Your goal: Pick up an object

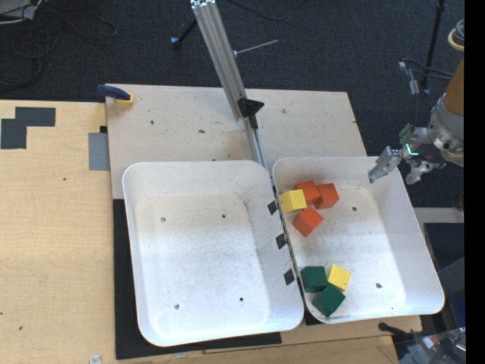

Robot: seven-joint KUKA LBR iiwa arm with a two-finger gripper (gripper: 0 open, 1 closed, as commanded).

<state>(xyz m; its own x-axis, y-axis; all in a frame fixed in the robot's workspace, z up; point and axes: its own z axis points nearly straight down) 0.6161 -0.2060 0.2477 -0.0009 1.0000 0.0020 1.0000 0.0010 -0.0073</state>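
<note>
The right bin holds several small blocks. A yellow block lies against its left wall, with orange blocks beside it and another orange block just below. Toward the front sit two green blocks and a second yellow block. My gripper hangs over the bin's far right corner, well to the right of the blocks and above them. Its two fingers stand apart with nothing between them.
The left bin sits alongside, split from the right bin by a ridge with black clips. A slanted aluminium bar rises behind the bins. A blue and yellow clamp lies at the board's far left corner.
</note>
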